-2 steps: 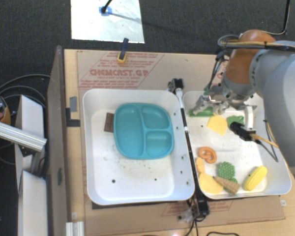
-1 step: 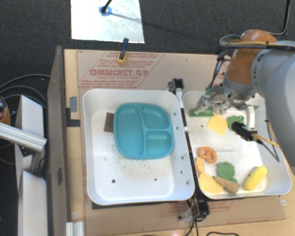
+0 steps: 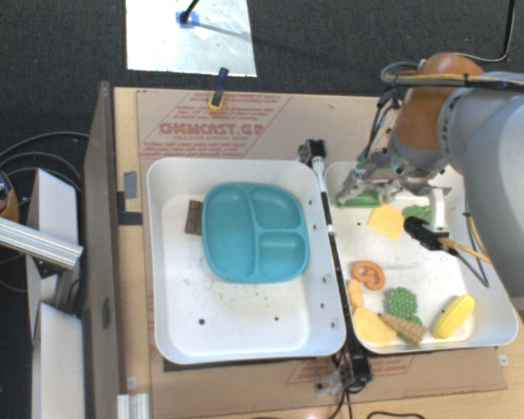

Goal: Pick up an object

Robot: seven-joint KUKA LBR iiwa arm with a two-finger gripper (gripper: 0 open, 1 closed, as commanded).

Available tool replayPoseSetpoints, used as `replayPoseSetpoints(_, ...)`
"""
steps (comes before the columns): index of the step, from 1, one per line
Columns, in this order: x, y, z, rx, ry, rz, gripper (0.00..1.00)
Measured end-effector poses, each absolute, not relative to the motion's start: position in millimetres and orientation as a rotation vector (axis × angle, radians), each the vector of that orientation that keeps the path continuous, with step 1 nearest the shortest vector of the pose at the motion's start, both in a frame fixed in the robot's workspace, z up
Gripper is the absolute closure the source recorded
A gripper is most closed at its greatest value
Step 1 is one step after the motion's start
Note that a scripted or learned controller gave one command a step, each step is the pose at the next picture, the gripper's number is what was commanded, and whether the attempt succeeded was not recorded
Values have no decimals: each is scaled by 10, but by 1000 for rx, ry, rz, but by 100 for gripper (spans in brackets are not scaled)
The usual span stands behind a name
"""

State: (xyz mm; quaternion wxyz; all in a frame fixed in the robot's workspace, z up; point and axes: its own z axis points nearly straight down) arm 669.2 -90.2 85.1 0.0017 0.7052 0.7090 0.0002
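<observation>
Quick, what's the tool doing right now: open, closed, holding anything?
Tool: cannot be told; it sits low in the right bin, by the yellow wedge.

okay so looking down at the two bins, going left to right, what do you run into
Brown block → teal divided plate → divider between the bins → pretzel → green waffle piece → yellow corn.
</observation>
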Motion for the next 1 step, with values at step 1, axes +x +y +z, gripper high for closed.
replayPoseSetpoints(1,6607,-969,853,2218,2220,1,0)
